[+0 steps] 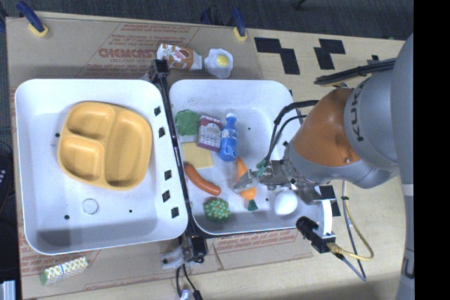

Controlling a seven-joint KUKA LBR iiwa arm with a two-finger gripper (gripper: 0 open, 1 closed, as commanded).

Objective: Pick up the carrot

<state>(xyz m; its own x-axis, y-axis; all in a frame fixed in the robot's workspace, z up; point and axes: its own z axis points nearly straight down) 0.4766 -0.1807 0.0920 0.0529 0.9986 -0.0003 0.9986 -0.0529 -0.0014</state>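
The gripper [247, 183] sits low in the right bin [281, 91], its fingers closed around the carrot [243, 169].

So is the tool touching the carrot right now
Cannot tell. In the camera view the tool overlaps the carrot, but the slanted angle shows neither contact nor gap plainly.

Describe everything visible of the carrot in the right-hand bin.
The carrot is a small orange toy, apparently plastic, with a dab of green at its lower end. It lies on the floor of the right bin, near the front, just under the gripper. A white egg-shaped piece sits to its right, a green ball to its left. Whether the gripper touches it cannot be told.
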